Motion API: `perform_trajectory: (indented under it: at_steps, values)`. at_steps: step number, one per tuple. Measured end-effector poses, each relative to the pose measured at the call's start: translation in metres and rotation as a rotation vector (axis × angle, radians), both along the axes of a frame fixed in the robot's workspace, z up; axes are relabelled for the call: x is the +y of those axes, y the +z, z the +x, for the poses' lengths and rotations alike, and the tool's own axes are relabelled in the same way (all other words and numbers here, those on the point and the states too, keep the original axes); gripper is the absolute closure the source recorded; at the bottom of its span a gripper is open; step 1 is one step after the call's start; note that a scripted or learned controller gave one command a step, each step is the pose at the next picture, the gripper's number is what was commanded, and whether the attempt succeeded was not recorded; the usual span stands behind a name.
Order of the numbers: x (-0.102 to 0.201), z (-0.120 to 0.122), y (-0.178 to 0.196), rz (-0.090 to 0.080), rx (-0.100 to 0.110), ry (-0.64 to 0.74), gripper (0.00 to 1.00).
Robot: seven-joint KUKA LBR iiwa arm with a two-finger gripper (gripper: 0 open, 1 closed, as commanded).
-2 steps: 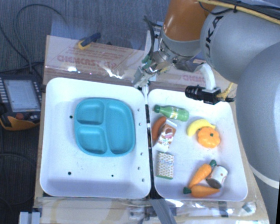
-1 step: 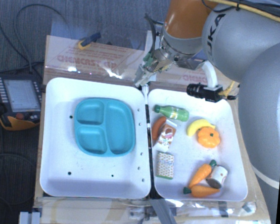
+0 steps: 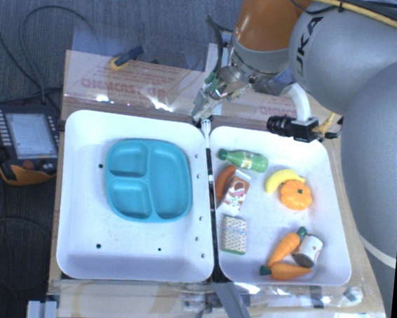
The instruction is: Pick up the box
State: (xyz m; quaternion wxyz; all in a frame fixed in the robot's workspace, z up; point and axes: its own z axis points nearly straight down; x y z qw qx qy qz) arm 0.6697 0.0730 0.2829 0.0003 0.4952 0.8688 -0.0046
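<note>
Claw: the claw point(image 3: 205, 106) hangs over the far rim where the two bins meet, tilted down to the left; I cannot tell how it is set.
Arm: grey arm point(image 3: 350, 58) with its orange band point(image 3: 266, 17) comes in from the right, above the right bin's far edge.
Box: the box point(image 3: 233, 234), a small patterned one, lies flat in the right bin point(image 3: 335, 204), close to its left wall, well apart from the claw and nearer the camera.
Between claw and box: one green bottle point(image 3: 243, 159) lying on its side, one small carton point(image 3: 235, 194) with a red and white face, and a reddish piece point(image 3: 223, 182) tucked beside it.
Fruit: one banana point(image 3: 281, 177) touching one orange point(image 3: 295, 195).
Carrots: two, carrot one point(image 3: 284, 247) slanting, carrot two point(image 3: 287, 271) lying along the near wall.
Can: one small can point(image 3: 308, 250) just beside the carrots.
Left bin: the left bin point(image 3: 78, 234) bears one blue divided plate point(image 3: 147, 179), three compartments.
Table: one yellow and blue tool point(image 3: 127, 56) lies on the far end of the table point(image 3: 87, 79).
Floor: one handheld control pad point(image 3: 21, 139) at left.
</note>
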Motion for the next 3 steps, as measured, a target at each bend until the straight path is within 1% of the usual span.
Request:
perform_trajectory:
  at_steps: [3]
  values:
    - [0.0, 0.002, 0.024, -0.009, 0.0, 0.001, 1.0]
